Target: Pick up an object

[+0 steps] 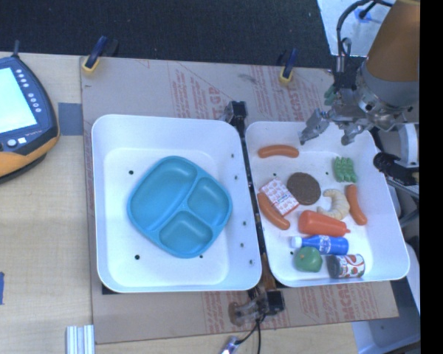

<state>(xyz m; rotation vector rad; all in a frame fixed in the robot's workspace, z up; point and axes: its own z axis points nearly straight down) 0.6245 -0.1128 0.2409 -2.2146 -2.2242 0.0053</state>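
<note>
Nearest the lens, at the bench's front edge, sits a small clamp with a cable (255, 312), between the two bins. Inventory follows by size.

Left bin (107, 198): holds one blue divided plate (179, 206), lying flat, roughly centred.

Right bin (399, 260): holds the small items. My arm (395, 35) reaches in over its far right corner. My gripper (332, 129) hangs above the bin's back rim, fingers spread apart, nothing between them.

Contents, larger to smaller: an orange carrot-like piece (323, 223); a brown round patty (303, 188); a sausage (278, 151) near the back wall, just in front of my gripper; a second sausage (273, 211) along the left wall; a blue-and-white bottle (321, 243); a red can (345, 265); a pink checked wafer (279, 194); a pale curled piece (335, 202); a green apple (307, 259); a green block (345, 169).

Assessment: no object is taken yet. I judge the back sausage the best candidate. It lies alone, well apart from the cluster. It is probably light hollow plastic, stiff, smooth and liable to roll. I would close across its narrow middle, fingers astride its long axis.
</note>
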